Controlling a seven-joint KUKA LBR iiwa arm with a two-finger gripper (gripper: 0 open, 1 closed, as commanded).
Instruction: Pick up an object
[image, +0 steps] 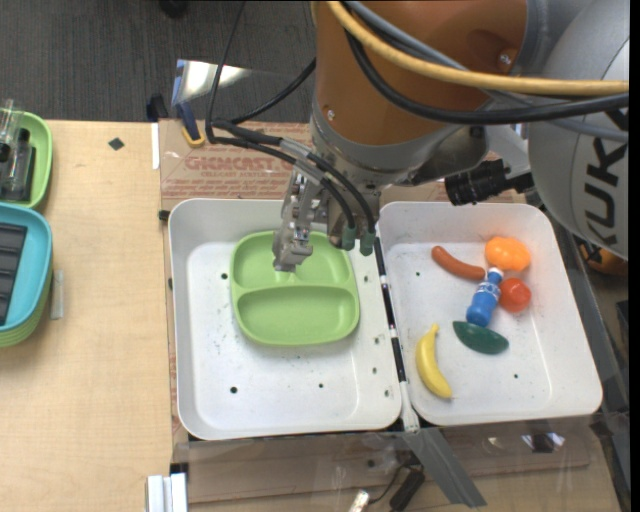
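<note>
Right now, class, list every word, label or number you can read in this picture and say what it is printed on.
"GIGMCAST" or similar, red print on the cardboard sheet behind the left bin: blurred, spelling uncertain.
"KU", large dark letters on the arm's grey casing, cut off.
Smaller line under the red print: too blurred to read.

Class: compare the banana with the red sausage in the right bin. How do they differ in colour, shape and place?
The banana is yellow and clearly curved; the sausage is red-orange and nearly straight. The banana lies near the right bin's front-left, the sausage toward its back. Both are long, slim toy foods lying flat.
</note>
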